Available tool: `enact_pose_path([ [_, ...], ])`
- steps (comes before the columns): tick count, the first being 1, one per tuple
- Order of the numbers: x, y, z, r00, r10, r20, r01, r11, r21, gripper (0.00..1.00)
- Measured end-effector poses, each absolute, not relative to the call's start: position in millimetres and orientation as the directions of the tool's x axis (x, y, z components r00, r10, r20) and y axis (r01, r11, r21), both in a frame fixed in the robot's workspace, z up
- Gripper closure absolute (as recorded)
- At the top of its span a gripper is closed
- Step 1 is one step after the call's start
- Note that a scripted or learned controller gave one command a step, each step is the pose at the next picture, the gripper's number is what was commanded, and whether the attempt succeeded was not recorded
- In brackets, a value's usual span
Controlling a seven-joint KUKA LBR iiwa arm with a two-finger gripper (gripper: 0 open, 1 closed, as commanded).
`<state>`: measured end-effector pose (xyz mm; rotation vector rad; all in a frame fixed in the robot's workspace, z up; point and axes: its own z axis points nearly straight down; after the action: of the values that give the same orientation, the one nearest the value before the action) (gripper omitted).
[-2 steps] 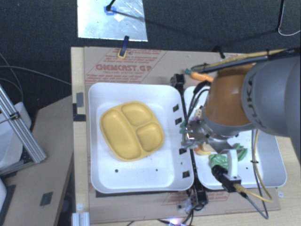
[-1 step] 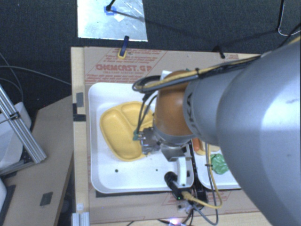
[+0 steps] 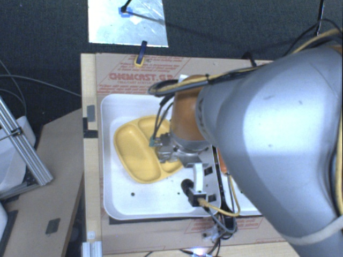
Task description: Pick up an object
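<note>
Grey arm (image 3: pixel 284 138) over white bin (image 3: pixel 115 197)

You're looking at a bench (image 3: pixel 64 143) topped with a brown printed cardboard sheet (image 3: pixel 134 76). On that sheet sits a white bin (image 3: pixel 110 143). Beyond the bin, at the sheet's far edge, lies a small blue-and-yellow marker (image 3: pixel 141 53). Just beyond the marker rests a shiny foil square (image 3: pixel 127 15).

Two white bins (image 3: pixel 110 143), one yellow dish (image 3: pixel 136 154).
</note>
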<state>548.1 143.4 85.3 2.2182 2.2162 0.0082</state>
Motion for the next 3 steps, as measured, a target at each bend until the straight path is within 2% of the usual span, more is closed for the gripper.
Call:
enact_pose_path([
  [1, 622.8, 58.6, 192.4, 0.006, 1.000, -0.004, 1.000, -0.005, 0.018, 1.00],
  [2, 605.4, 156.6, 168.5, -0.012, 1.000, 0.004, 1.000, 0.012, 0.000, 1.00],
  [3, 561.1, 153.4, 278.9, -0.006, 1.000, 0.004, 1.000, 0.006, 0.008, 1.00],
])
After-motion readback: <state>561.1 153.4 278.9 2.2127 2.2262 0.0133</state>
